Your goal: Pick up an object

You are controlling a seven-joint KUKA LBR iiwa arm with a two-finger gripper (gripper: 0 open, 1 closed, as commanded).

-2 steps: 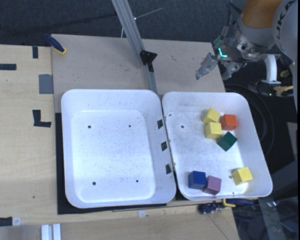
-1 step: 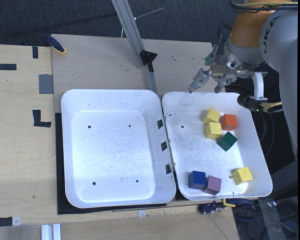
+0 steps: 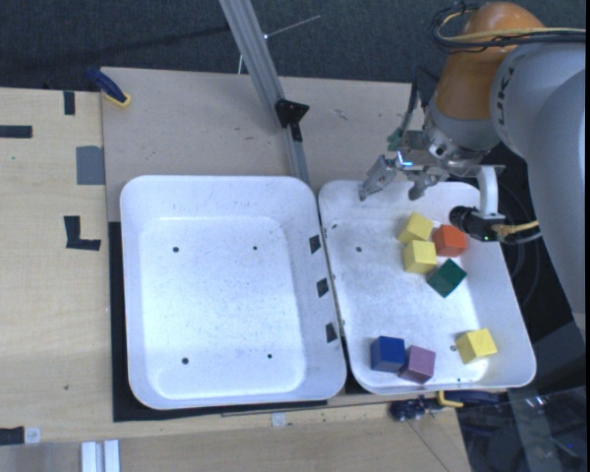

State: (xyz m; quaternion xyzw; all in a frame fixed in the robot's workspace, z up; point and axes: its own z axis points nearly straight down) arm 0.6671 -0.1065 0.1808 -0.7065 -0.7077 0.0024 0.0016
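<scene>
Blocks [image 3: 425, 244] sit loose in right bin [image 3: 374, 293]; you see end effector [image 3: 393, 183] spread, empty, over bin's far edge.

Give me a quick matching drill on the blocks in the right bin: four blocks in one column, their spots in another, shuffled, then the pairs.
Blocks:
1. orange block
2. green block
3. blue block
4. purple block

Spots:
A. touching the blue block's right side, near the bin's front edge
B. just below the orange block
C. right of the upper yellow block
D. near the front edge, left of the purple block

Pairs: 1-C, 2-B, 3-D, 4-A
</scene>
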